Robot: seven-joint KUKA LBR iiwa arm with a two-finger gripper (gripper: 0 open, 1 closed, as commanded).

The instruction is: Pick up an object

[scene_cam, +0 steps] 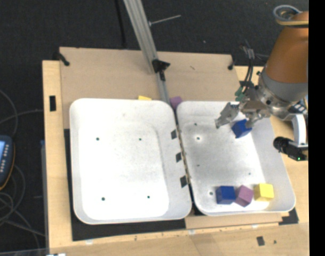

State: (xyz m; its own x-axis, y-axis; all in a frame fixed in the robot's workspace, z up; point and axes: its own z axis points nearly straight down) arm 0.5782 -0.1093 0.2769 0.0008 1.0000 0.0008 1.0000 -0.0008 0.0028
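Hanging over the right bin [274, 159], the gripper [238, 119] has its fingers closed on a blue cube [240, 128], lifted clear of the bin's floor near its upper part. Along the bin's near edge sit another blue block [224, 194], a purple block [244, 195] and a yellow block [264, 191], side by side.

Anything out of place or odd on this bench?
Yes. Two small blocks lie outside the bins on the bench: a yellow block at the left bin's far rim and a purple block at the gap between the bins. The other blocks sit inside the right bin.
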